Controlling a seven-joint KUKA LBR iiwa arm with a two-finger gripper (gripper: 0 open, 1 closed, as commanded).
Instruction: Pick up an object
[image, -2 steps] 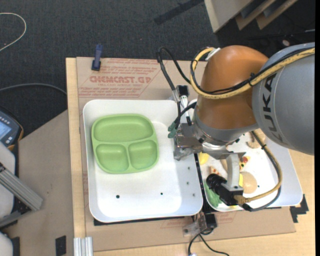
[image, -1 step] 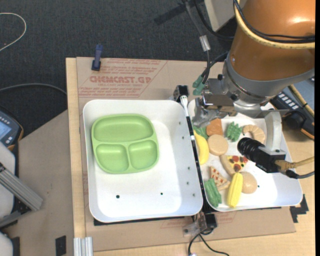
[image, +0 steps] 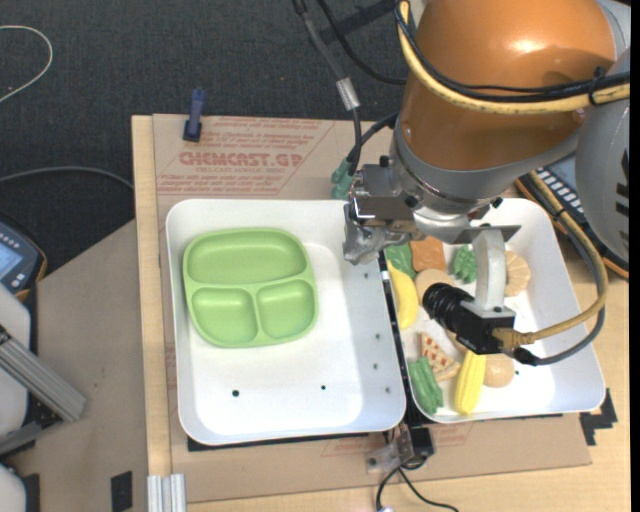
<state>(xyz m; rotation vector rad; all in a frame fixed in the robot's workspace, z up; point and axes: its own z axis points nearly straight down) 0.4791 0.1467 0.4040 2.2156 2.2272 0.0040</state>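
Left bin: shallow white plastic left bin (image: 200, 395) carries one light-green three-compartment plastic plate (image: 245, 285), lying flat toward its far-left corner.
Right bin: shallow white plastic right bin (image: 580, 375) holds toy food crowded against its left wall: yellow plastic banana (image: 402, 295), yellow toy corn cob (image: 468, 380), dark-green toy pod (image: 425, 385), toy pizza slice (image: 437, 350), green leafy toy piece (image: 463, 262).
Why so placed: pieces touch and overlap, probably tipped in loose as pick targets. The plate looks too broad and flat for an easy grab.
Base: both bins rest on a brown cardboard sheet with red print (image: 240, 150) on the worktop.
Gripper: metal gripper (image: 362, 235) sits low over the seam between the bins, at the far end, just beside the banana's upper tip.
Grip state: cannot tell, the wrist hides it. Nothing seen held.
Task thing: likeliest the banana, lying in the right bin, not yet lifted.
Risk: so near the rims, the descent may strike a bin wall.
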